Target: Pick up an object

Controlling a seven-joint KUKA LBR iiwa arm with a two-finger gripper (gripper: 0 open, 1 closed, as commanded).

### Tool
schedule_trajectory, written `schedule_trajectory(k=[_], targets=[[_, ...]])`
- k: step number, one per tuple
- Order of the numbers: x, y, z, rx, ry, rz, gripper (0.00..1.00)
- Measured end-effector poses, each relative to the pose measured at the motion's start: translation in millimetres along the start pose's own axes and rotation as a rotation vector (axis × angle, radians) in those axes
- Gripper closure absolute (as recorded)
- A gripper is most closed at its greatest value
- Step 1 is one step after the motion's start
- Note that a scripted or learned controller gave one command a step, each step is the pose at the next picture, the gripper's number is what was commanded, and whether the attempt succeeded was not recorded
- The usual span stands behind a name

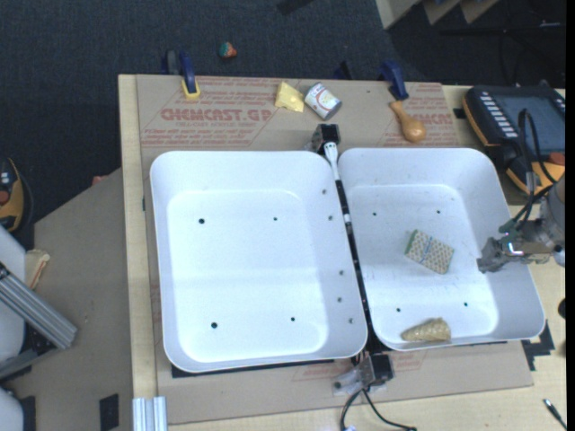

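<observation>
A patterned pad (pixel 429 251) lies flat near the middle of the right bin (pixel 467 173), with a tan lump (pixel 425 331) against that bin's near wall, below the pad. The tool (pixel 492 257) hangs at the bin's right rim, beside the pad but apart from it, on an arm entering from the right; whether it is released or clenched cannot be told at this size, and nothing is seen in its grip.

Risks, judged from this layout: the pad is thin and lies flat on the floor, so a descent that stops short would close on air, while one slightly off could push it sliding across the smooth plastic. The tool sits close to the rim, so a straight drop here could strike the wall instead of reaching either object. The lump rests against the sloped near wall, which leaves little room on that side and could tip it away from a pinch.

The count: two white bins, the left bin (pixel 243 250) beside the right; two objects in the right bin. On the worktop (pixel 225 110) behind the bins lie a yellow wedge (pixel 289 98), a small can (pixel 322 101) and a wooden pear shape (pixel 408 122), with two blue clamps (pixel 188 72) at its far edge.
</observation>
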State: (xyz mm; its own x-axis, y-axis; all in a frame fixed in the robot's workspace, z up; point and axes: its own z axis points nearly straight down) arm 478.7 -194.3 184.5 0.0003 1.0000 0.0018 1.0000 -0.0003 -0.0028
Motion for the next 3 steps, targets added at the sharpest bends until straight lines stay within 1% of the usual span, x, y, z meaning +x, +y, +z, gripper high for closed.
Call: schedule_trajectory(k=[1,2,3], targets=[[-0.7,0.8,-11.6,-0.004,-0.003,0.0,1.0],[-18.3,1.2,-76.4,-0.011,-0.007,0.0,1.0],[31.1,0.4,-29.9,0.002,0.002,-0.004,1.0]])
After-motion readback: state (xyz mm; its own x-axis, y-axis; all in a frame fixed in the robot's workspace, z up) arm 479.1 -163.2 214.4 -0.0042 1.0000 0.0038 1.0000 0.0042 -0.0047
